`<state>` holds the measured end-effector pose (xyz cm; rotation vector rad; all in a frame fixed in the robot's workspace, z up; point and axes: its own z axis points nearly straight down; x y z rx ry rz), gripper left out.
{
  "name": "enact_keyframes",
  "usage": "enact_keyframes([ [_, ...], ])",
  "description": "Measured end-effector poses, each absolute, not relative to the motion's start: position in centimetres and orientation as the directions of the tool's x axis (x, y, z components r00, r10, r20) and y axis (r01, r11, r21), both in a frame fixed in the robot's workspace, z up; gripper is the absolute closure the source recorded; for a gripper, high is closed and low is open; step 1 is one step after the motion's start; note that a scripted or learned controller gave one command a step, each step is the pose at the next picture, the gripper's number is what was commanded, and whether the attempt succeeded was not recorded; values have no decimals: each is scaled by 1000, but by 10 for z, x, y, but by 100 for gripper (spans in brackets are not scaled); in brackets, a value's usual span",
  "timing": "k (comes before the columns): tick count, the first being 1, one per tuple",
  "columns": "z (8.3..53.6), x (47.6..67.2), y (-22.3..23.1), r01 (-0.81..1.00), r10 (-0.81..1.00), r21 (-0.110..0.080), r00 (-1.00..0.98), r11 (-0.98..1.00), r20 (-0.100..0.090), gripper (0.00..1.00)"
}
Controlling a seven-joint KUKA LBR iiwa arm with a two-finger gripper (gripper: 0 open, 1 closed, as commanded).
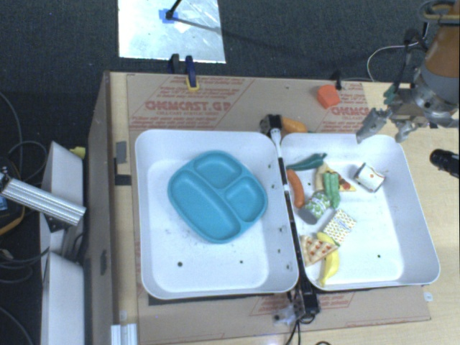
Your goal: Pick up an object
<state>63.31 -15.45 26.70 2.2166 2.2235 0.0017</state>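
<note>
The claw (389,123) hangs at the far right of the scene, over the far rim of the right bin (413,214) near its far right corner; its two fingers (368,126) splay apart with nothing between them, so it holds nothing. The nearest candidate for picking is the small white cylinder (369,177), which lies in the far part of the right bin, nearer to the viewer than the claw and slightly left of it, set apart from the other pieces; its long axis appears to run slantwise, from far left to near right, though it is too small to be sure. The rest of the clutter sits further left in that bin, against the divider: an orange carrot (295,187), a green pepper (331,188), a green pod (307,162), a patterned packet (338,227), a waffle-like piece (316,247) and a yellow banana (330,266); these crowd and touch one another, so I judge them harder to take cleanly. The left bin (165,264) carries a blue divided plate (217,195), well apart from the claw. On the worktop (180,106) beyond the bins lies an orange block (328,95). The coming move, as I judge it, calls for travel toward the near side and a little left, then descent, with the fingers turned across the cylinder's slant.
</note>
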Motion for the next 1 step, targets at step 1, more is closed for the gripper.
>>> enact_keyframes([
  [1,159,645,-120,1000,1000,0,-4,4,1,0],
])
